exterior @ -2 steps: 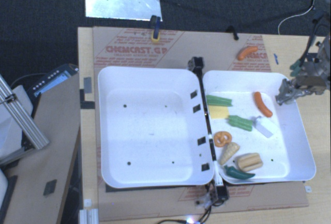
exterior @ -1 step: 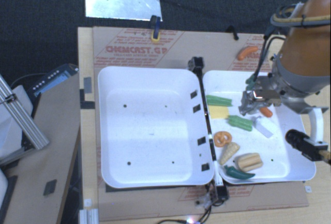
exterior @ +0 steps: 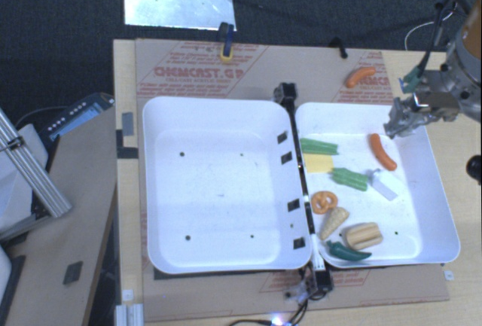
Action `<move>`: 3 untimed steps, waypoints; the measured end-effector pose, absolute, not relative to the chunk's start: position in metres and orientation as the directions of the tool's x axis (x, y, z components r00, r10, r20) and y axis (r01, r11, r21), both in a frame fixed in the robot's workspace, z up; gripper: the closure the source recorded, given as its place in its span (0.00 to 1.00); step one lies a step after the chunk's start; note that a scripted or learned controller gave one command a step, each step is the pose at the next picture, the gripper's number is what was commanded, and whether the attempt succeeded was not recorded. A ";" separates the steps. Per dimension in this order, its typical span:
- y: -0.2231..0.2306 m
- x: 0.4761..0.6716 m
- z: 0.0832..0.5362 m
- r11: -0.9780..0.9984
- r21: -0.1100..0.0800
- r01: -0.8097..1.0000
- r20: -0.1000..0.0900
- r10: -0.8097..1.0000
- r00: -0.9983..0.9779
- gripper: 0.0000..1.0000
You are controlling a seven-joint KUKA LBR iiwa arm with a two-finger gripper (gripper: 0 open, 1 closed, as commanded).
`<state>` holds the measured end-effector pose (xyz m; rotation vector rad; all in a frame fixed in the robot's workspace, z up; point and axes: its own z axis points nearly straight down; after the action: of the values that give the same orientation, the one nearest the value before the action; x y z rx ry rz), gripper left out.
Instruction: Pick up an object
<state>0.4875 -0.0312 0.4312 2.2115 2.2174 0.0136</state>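
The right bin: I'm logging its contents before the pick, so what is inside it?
The right bin holds toy food: a sausage, green pods, a pretzel, a bread roll. The gripper hangs over its far edge, covering that rim.

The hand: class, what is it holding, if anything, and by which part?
Nothing shows between its fingers. The hand hangs above the right bin's far edge, near an orange sausage.

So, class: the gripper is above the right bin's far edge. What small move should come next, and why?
Probably a short descent toward the orange sausage-shaped toy. The gripper hangs just beyond its upper end, over the right white bin, and that toy lies apart from the green pieces, so it looks the nearest uncluttered pick.
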 end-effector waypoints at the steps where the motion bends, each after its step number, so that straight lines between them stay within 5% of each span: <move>1: 0.047 0.486 0.352 0.011 -0.005 1.000 0.002 1.000 -0.011 1.00; 2: 0.040 0.487 0.428 0.005 0.010 1.000 0.001 1.000 -0.005 1.00; 3: -0.076 0.513 0.417 -0.010 0.004 1.000 -0.004 1.000 0.010 1.00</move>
<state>0.5130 -0.0761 0.4166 2.2282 2.2065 -0.0001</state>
